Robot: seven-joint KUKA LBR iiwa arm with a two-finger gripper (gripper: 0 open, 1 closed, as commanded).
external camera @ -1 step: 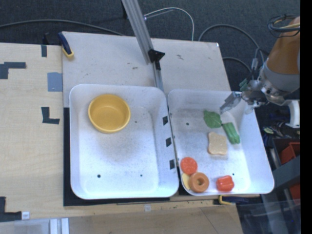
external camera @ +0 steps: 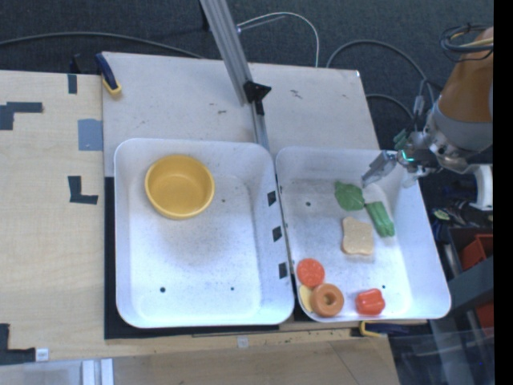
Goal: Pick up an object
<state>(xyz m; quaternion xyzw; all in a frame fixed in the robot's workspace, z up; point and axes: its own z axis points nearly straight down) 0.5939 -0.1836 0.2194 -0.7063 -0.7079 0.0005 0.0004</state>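
- While the gripper [external camera: 385, 167] sits at the upper right of the right bin [external camera: 417, 239], nothing is picked yet; I judge this the approach step.
- Jaw state: cannot tell, the tip is too small and blurred; nothing shows between them.
- Candidates all lie in the right bin: green leafy piece [external camera: 349, 195] and green pod [external camera: 380, 218] just below-left of the gripper, bread slice [external camera: 358, 237] under those, tomato [external camera: 310, 272], donut [external camera: 328, 299] and red pepper [external camera: 369, 301] along the lower edge.
- Yellow bowl [external camera: 179, 185] sits upper left in the left bin [external camera: 200, 287].
- Next move, as I read it: short shift left and down over the leafy piece or pod, descend, close.
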